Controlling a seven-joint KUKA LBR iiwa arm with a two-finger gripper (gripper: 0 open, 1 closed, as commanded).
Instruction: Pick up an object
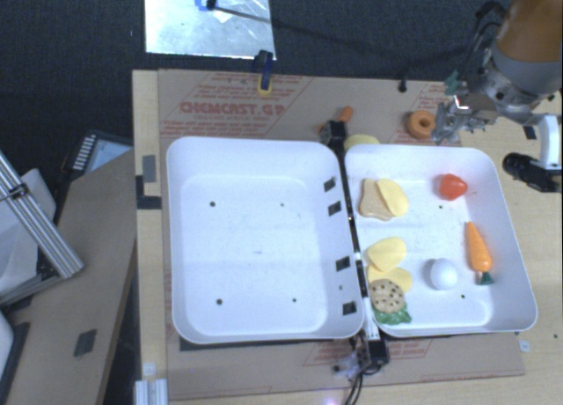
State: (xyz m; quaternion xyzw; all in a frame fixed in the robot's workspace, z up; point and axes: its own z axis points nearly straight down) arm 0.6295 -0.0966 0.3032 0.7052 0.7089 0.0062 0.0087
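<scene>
- Nearest, in the right bin (506, 245), a cookie (383, 291) is seen on a green leaf beside yellow chips (388, 254); a white ball (442, 274) and a carrot (478, 248) are set to their right.
- Farther in, a bread slice (376, 201) is laid against a yellow piece, and a red tomato (452, 186) is placed near the far wall.
- The left bin (255, 240) is set alongside.
- Beyond the bins, a doughnut (420, 123) is found on the bench, just beside the gripper (449, 127); whether its fingers are spread cannot be told.

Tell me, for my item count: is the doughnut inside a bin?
Out. The doughnut lies on the bench beyond the right bin's far rim.
</scene>
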